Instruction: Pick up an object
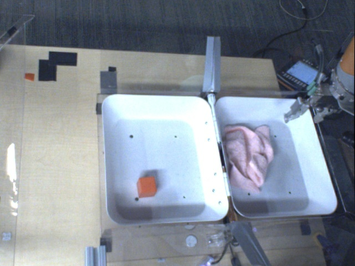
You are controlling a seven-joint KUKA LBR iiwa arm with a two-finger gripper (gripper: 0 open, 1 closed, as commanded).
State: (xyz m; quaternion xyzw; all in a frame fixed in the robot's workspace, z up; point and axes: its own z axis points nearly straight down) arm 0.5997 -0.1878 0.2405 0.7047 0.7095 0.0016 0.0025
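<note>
A crumpled pink cloth (pixel 250 154) lies in the right bin (pixel 310 198), toward its left side. A small orange block (pixel 147 187) sits in the left bin (pixel 166 115), near the front left. My gripper (pixel 306 113) hangs over the right bin's far right corner, up and to the right of the cloth and apart from it. Its fingers (pixel 293 111) stand open with nothing between them.
A grey metal divider bar (pixel 211 65) runs back from the seam between the bins. Black blocks (pixel 54 64) and a small orange piece (pixel 29 77) lie on the bench at far left. Cables and a device with a screen (pixel 300 72) sit behind the right bin.
</note>
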